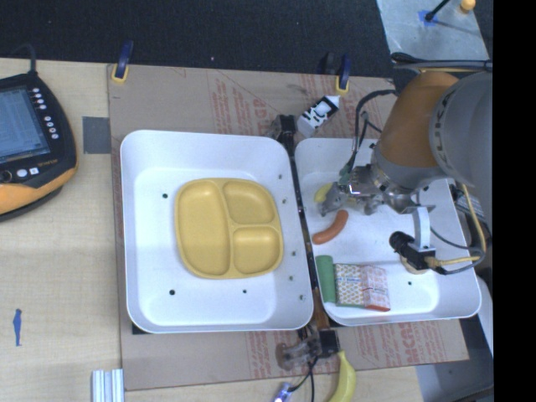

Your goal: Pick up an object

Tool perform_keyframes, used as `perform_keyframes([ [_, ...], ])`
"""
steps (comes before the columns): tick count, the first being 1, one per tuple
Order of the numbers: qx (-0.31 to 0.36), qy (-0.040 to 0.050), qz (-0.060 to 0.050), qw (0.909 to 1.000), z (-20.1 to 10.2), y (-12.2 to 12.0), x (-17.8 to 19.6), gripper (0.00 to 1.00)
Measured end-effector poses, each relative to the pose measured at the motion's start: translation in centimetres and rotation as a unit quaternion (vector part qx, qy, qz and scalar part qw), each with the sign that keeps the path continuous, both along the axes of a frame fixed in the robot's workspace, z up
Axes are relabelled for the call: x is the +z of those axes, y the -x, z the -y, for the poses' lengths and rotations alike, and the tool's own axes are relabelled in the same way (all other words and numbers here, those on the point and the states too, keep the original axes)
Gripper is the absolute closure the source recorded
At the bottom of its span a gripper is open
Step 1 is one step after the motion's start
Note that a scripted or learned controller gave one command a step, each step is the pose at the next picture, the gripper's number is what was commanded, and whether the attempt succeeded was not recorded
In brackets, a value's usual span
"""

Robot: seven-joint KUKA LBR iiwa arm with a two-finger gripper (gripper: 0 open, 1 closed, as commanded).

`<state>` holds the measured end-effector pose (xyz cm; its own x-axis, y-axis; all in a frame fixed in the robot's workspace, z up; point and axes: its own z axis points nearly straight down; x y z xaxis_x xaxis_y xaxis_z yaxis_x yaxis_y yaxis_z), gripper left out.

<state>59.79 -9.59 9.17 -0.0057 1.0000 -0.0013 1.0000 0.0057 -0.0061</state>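
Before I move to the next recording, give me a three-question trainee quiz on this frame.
1. True or false: the yellow divided plate lies in the left bin.
2. Which lies nearest the gripper? A) sausage B) green block C) snack packet
3. Fill in: the teach pendant rests on the bench, to the ____ of both bins.

Key: 1 true; 2 A; 3 left.

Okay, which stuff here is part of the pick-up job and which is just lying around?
Part of the job:
gripper
sausage
yellow item by the gripper
green block
printed packet
right bin

Just lying about:
left bin
yellow divided plate
teach pendant
banana on the bench below the bins
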Motion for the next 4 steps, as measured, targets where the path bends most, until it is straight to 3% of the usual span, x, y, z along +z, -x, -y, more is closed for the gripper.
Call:
perform_keyframes([
  [1,0.000,0.0003,0.001,1.0000,0.2,-2.2,0.0,0.00],
  [2,0.000,-0.0009,0.001,1.0000,1.6,-5.8,0.0,0.00],
  [3,-0.002,-0.0008,0.003,1.0000,3.9,-5.9,0.1,0.00],
  [4,-0.001,-0.0001,0.000,1.0000,1.8,-0.5,0.0,0.00],
])
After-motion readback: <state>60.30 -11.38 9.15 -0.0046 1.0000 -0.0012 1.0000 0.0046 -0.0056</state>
